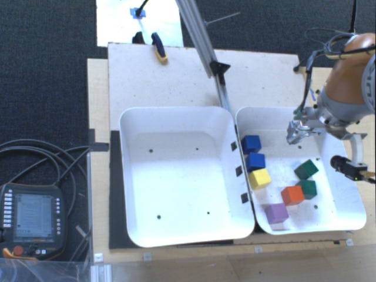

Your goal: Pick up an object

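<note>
Candidate objects are all sitting in the right bin (pixel 346 216), lower right of frame: two blue cubes (pixel 251 144), yellow (pixel 259 178), orange (pixel 292 195), purple (pixel 277 213), two green (pixel 306 170). Gripper (pixel 295 132) is hovering above the bin's upper part, carrying nothing; jaw opening can't be told. Approach step in hand; next it needs aligning over one cube, then descending.

A black box with a screen (pixel 32 221) lies on the dark carpet, off the bench's left edge, with black cables (pixel 44 154) looping above it. A yellow and black clamp (pixel 158 47) sits at the bench's far edge.
</note>
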`<state>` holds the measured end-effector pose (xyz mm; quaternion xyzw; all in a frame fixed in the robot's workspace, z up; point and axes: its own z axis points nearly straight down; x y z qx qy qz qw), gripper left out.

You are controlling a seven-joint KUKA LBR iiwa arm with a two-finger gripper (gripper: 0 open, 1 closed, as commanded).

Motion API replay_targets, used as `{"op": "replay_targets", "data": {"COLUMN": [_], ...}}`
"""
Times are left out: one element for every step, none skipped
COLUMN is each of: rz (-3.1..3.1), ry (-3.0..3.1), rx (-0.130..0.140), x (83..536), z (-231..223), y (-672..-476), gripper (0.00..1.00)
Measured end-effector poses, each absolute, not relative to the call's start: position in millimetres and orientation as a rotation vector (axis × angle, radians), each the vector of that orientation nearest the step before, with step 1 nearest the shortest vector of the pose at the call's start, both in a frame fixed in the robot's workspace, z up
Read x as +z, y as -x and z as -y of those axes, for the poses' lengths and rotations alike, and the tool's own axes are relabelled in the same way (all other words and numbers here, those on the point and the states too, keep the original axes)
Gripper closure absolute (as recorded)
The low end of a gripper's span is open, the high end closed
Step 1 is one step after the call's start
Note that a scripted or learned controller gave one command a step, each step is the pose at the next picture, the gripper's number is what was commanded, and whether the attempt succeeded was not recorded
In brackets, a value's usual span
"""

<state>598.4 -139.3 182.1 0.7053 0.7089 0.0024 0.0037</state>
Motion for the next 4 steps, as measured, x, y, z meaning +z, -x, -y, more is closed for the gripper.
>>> {"op": "replay_targets", "data": {"rz": [-2.223, -2.224, -2.233, -2.234], "ry": [-2.212, -2.213, -2.211, -2.212], "rx": [0.006, 0.005, 0.003, 0.002], "x": [226, 256, 244, 235], "z": [137, 138, 83, 30], "y": [-599.1, -600.4, -596.8, -586.5], "gripper": [1.00, 1.00, 1.00, 1.00]}}
